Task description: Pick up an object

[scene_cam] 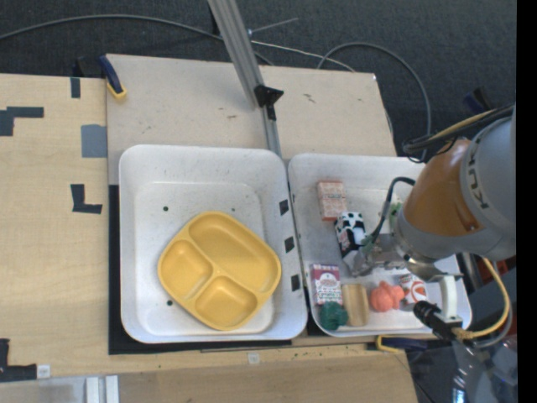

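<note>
Wooden tabletop (50, 225) carries two white bins side by side. We note a yellow divided plate (219, 269) in the left bin (134, 191). Right bin (306, 175) holds a pink box (331, 198), black-and-white toy (351, 229), red packet (325, 282), green lump (333, 315), tan block (356, 304) and orange toy (386, 297). Tool (366, 259) sits low among them, just right of the black-and-white toy; its grip state we cannot tell.
</note>
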`<state>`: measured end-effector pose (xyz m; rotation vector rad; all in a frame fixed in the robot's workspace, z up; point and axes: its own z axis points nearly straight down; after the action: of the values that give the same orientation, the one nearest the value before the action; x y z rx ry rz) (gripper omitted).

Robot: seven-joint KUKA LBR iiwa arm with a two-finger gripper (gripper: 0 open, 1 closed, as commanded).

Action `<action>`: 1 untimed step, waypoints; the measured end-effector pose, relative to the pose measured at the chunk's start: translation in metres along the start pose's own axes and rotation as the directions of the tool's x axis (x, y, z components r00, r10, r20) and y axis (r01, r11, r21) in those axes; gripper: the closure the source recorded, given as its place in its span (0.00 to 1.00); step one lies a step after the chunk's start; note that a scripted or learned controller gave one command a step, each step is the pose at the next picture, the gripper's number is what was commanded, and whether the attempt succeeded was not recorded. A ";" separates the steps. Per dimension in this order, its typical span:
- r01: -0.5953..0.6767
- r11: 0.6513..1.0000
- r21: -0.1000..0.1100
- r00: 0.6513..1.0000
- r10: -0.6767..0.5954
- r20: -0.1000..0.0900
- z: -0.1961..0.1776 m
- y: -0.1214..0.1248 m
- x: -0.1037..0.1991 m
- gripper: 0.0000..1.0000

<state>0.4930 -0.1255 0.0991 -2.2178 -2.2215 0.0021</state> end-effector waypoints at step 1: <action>0.001 1.000 -0.004 1.000 -0.001 0.001 -0.044 0.005 0.005 1.00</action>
<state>0.4984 -0.1202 0.1431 -2.2194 -2.2247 -0.0014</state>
